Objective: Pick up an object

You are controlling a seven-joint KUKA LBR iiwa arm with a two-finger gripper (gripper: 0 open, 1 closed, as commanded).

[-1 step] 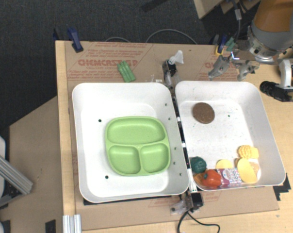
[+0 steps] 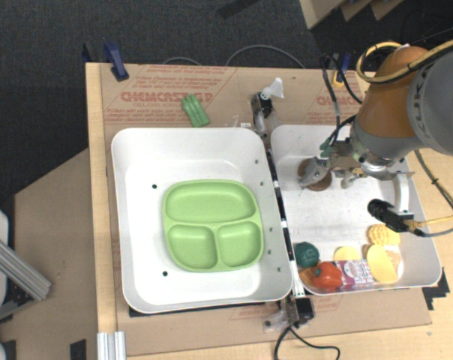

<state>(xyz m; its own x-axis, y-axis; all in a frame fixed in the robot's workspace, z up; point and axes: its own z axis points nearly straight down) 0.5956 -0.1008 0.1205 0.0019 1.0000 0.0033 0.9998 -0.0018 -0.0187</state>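
Tray (image 2: 211,224) in left bin (image 2: 136,156)

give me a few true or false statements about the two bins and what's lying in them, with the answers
1. The green divided tray lies in the left bin. True.
2. The toy food pile sits in the far corner of the right bin. False: it sits at the near end of that bin.
3. The arm reaches over the right bin. True.
4. The green tray has five compartments. False: it has three, one long and two smaller.
5. A dark green round item lies next to a red item. True.
6. The gripper hangs over the green tray. False: it is over the right bin's far half.
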